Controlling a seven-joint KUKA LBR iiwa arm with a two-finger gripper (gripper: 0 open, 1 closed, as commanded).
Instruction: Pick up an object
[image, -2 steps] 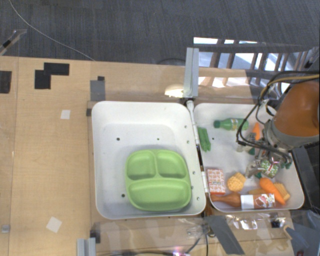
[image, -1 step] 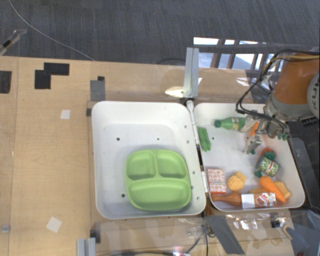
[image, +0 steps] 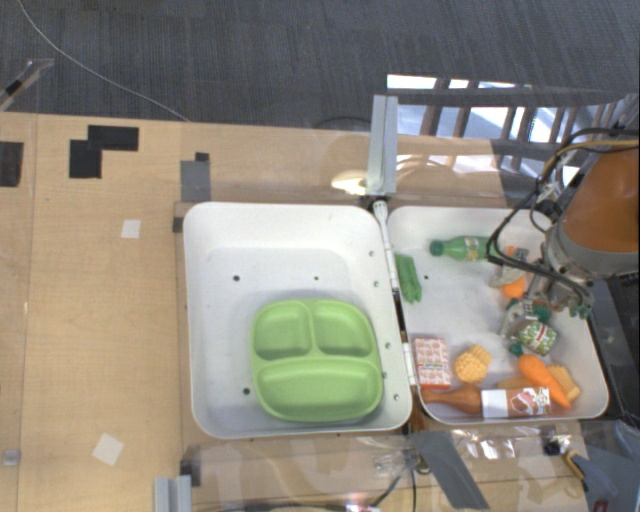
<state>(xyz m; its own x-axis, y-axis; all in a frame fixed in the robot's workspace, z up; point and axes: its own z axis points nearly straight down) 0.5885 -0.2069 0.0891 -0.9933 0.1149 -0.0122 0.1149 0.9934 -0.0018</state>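
While the arm (image: 600, 215) reached in from the right, everything loose lay in the right bin (image: 455, 225), apart from one tray. Nearest the camera, along that bin's front wall, a brown bottle (image: 492, 401) with a red and white label lay on its side. Just behind it sat a red and white packet (image: 431, 361), a yellow waffle-textured piece (image: 472, 363) beside it, and a carrot (image: 543, 374) touching a small orange block (image: 563, 381) towards the right wall. The left bin (image: 215, 250) held a green tray (image: 317, 359) with three compartments, flat in its front half.

Further back in the right bin, the gripper (image: 532, 322) hung low over a small can (image: 535, 337) with a green, red and white label. Whether the fingers were apart or together could not be told; cables and the wrist hid them, so contact with the can could not be judged either. An orange piece (image: 513, 290) lay just left of the wrist. A green pod (image: 407, 278) rested against the divider between the bins. Farthest back, a green bottle (image: 461, 247) with a yellow label lay on its side near the rear wall, cap pointing left. The arm's orange band sat above all this at the right edge. Beyond the bins ran the wooden bench (image: 90, 330), then dark carpet (image: 200, 50).
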